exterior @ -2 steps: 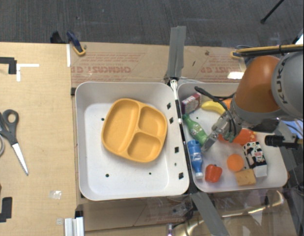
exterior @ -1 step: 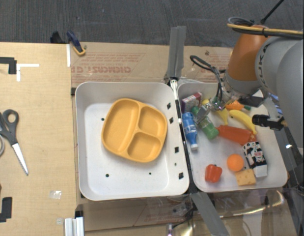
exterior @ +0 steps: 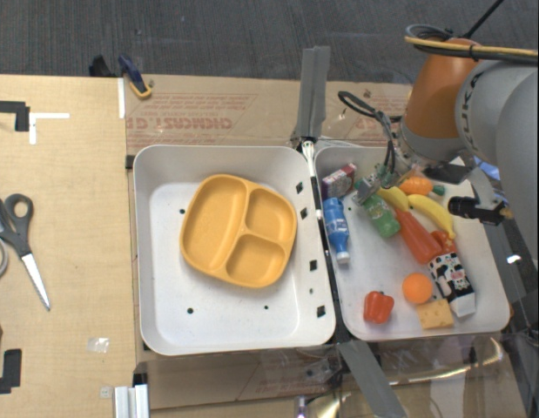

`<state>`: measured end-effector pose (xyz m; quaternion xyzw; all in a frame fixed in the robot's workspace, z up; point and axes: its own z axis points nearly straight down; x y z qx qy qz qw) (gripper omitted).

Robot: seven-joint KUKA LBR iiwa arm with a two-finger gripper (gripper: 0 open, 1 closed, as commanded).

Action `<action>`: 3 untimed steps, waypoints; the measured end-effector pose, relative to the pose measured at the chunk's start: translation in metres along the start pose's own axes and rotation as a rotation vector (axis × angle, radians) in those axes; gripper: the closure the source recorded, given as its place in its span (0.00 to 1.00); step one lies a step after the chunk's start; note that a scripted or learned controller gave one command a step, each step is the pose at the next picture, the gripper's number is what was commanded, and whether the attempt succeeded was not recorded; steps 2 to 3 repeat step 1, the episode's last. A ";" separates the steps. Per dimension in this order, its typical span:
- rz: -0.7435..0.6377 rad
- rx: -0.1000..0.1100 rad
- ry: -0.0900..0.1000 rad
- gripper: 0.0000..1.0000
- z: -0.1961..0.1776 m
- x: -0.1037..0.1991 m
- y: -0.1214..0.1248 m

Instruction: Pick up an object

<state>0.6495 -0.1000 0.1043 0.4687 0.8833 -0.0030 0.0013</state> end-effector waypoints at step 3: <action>-0.005 -0.005 0.002 1.00 -0.124 0.035 0.033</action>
